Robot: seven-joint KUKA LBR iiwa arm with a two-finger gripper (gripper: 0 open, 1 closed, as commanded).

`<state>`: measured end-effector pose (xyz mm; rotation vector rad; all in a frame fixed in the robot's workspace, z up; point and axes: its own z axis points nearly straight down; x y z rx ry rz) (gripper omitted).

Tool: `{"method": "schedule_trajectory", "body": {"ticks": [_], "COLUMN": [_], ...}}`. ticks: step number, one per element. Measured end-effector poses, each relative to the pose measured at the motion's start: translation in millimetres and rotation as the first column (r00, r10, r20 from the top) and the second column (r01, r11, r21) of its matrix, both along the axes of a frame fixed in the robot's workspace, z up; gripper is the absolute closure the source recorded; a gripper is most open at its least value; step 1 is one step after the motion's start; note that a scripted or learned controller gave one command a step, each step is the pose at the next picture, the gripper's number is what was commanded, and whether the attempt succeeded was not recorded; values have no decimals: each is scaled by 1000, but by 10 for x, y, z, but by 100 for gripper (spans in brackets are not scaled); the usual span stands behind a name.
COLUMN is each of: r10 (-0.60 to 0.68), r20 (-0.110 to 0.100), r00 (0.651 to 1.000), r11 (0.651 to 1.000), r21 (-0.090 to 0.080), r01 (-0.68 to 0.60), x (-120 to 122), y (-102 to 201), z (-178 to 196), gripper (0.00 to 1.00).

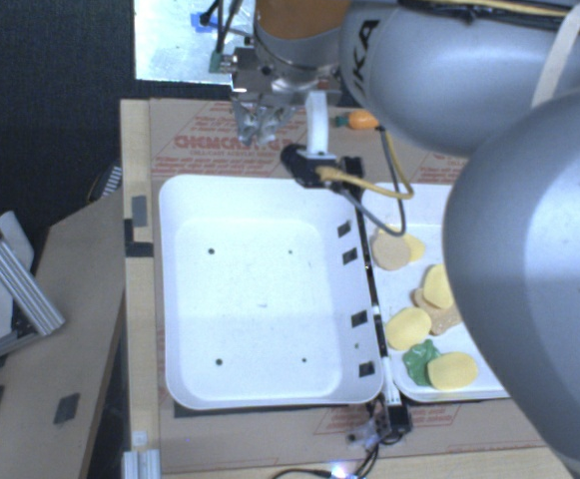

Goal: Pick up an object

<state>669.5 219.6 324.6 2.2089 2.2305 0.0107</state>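
White plastic, two shallow bins side by side on a table (140,297) lined with printed brown cardboard (205,138). Left bin (185,228): rounded corners, a few small dark dots on its floor, nothing else lying in it. Right bin (424,203): largely covered by the grey arm (509,168), which crosses from the right and fills the upper right corner above it. Contents seen in the right bin, all close to the wall it shares with the left bin: one tan round piece (390,251) nearest the far end; one pale yellow piece (436,287) just beyond it toward the near end; one yellow rounded piece (407,328) beside the shared wall; one small tan piece (445,319) touching or nearly touching the two yellow ones; one green piece (420,360) at the near end, with one more yellow piece (453,370) just beside it. Gripper (260,130): metal, hanging beyond the far edge of the left bin, over the cardboard, well apart from the pieces in the right bin; nothing is seen between its fingers, and whether they stand wide or narrow cannot be told. Orange band (304,13) above the wrist. Small orange item (363,121) on the cardboard beyond the far edge of the left bin. Black clips (347,256) along the shared wall. Yellow cable (379,188) running from a black fitting (304,163) at the far corner of the left bin.
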Motion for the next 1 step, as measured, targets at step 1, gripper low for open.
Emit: {"method": "schedule_trajectory", "body": {"ticks": [1], "r10": [3], "r20": [2], "r00": [1000], "r11": [1000], "r21": [0], "r01": [-3], "x": [3], "y": [4], "z": [112], "gripper": [100]}}
